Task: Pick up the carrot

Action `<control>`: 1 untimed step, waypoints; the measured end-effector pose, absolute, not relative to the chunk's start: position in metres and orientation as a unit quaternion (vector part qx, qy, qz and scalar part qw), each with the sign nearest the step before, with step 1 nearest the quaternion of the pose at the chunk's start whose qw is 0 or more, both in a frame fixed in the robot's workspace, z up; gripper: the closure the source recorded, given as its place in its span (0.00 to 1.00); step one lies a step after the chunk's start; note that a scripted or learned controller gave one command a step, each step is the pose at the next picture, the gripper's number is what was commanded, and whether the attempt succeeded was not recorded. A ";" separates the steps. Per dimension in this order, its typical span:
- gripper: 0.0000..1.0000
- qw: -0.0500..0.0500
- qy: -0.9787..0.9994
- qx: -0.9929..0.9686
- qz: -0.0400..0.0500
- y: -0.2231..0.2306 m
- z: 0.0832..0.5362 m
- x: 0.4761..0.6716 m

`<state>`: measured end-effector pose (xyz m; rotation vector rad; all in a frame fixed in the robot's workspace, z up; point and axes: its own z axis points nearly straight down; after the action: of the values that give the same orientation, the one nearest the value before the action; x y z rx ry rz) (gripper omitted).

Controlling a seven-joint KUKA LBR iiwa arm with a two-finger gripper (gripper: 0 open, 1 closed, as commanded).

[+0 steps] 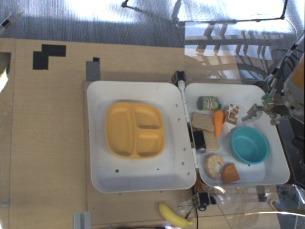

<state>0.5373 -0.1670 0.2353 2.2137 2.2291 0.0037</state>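
The orange carrot (218, 122) lies lengthwise in the right bin (274, 175), near its middle, between a slice of brown bread (202, 122) and a teal bowl (249, 145). My gripper (255, 111) hangs over the bin's right part, to the right of the carrot and just above the bowl's far rim. It stands apart from the carrot. The arm behind it is cut off by the view's right edge.
The right bin also holds a green can (208, 103), a small red-and-white box (232, 113), a black block (198, 140), a bagel (214, 165) and a brown wedge (230, 173). A yellow divided plate (135, 129) lies in the left bin (100, 175). A banana (174, 216) rests on the bench in front.
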 end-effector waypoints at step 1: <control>0.00 0.004 0.797 0.604 0.003 -0.101 0.122 0.557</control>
<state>0.5565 -0.1009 0.1220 1.8918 2.4987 0.0106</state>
